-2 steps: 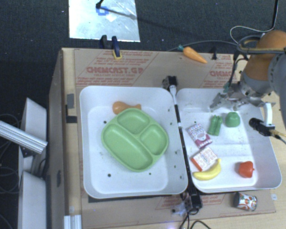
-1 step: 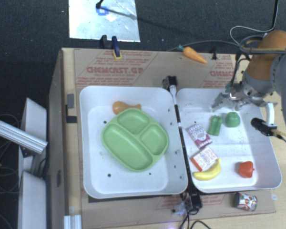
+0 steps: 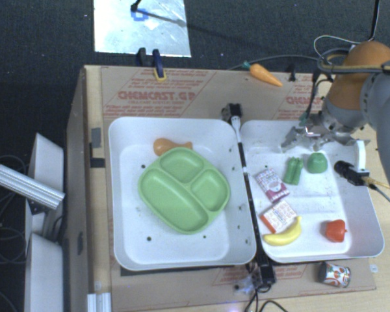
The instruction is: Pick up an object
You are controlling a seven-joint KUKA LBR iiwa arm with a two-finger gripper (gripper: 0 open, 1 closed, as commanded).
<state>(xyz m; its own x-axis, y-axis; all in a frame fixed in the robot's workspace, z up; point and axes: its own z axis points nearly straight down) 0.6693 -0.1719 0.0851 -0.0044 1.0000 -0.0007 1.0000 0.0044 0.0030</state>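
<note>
My gripper [image 3: 311,137] hangs over the back of the right bin [image 3: 370,239], just behind a green cup-like piece [image 3: 317,162] and a green cylinder [image 3: 292,170]. Nothing shows in its grasp. Further forward in the same bin lie a pink packet [image 3: 271,182], a red and white box [image 3: 279,216], a yellow banana [image 3: 283,236] and a red fruit [image 3: 335,230].
The left bin [image 3: 127,239] holds a green divided plate [image 3: 184,188] with an orange toy [image 3: 166,146] behind it. A carrot [image 3: 266,75] lies on the cardboard behind the bins. A small can [image 3: 333,275] sits in front of the right bin.
</note>
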